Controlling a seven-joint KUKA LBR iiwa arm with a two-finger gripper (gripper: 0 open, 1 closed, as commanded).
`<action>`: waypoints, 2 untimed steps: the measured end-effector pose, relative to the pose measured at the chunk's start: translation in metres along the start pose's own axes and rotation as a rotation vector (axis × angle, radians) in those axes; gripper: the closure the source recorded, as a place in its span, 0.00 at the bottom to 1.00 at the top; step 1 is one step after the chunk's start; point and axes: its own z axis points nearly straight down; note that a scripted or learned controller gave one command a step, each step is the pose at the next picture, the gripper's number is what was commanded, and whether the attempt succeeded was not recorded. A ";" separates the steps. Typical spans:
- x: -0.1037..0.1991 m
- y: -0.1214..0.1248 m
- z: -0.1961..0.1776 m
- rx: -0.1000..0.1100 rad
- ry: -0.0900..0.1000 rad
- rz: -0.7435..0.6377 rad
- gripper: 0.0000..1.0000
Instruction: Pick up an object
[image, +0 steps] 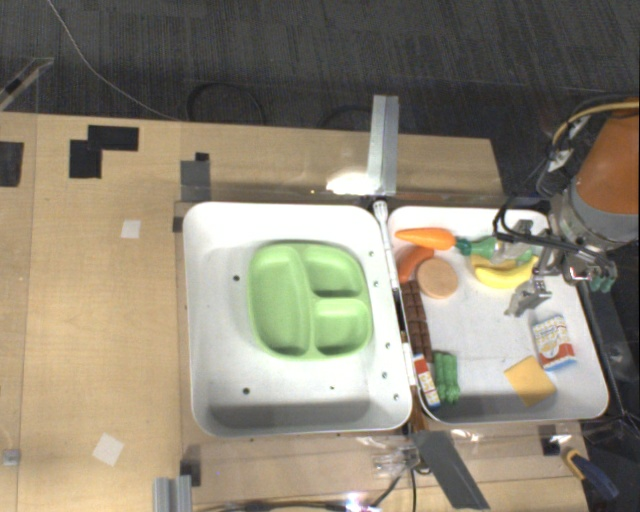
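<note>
The right-hand bin (500, 405) is the place to watch: the arm (605, 180) hangs over its far right corner, the claw (527, 297) hovering just right of the banana (503, 272), grasping nothing, fingers apparently parted. This looks like the approach; next it must shift left and descend. The banana's long axis runs across the bin.

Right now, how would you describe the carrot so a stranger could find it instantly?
Look in the right bin, at its far edge beside the divider between the two bins. The carrot lies flat there, long and tapered, bright orange, with a green leafy end pointing toward the yellow banana.
</note>
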 end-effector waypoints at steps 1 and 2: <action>0.078 -0.010 0.102 0.000 0.002 -0.029 0.00; 0.074 -0.008 0.089 0.002 -0.009 -0.038 1.00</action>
